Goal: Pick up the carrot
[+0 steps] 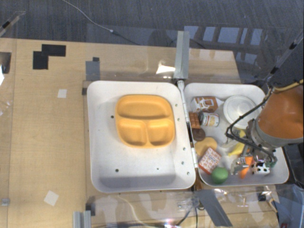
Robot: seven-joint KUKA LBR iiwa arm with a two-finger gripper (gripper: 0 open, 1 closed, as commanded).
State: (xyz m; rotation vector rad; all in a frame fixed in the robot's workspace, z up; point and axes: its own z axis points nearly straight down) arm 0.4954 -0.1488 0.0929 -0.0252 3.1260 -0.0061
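Note:
The carrot (244, 170) shows as a small orange piece at the front right of the right bin (280, 178), partly hidden by the arm's lower end. My gripper (247, 160) hangs straight over it, below the orange band of the arm (284, 118). It is very close to the carrot or touching it; I cannot tell which. Cables and the wrist cover the space around the carrot.
Crowded around the carrot are a yellow banana (235, 150), a green ball-shaped fruit (219, 175), a red-and-white packet (209, 160) and a white spotted object (261, 169). A white bowl (238, 108), a small can (210, 120) and a brown packet (207, 103) lie farther back. The left bin (102, 141) holds a yellow divided tray (145, 120).

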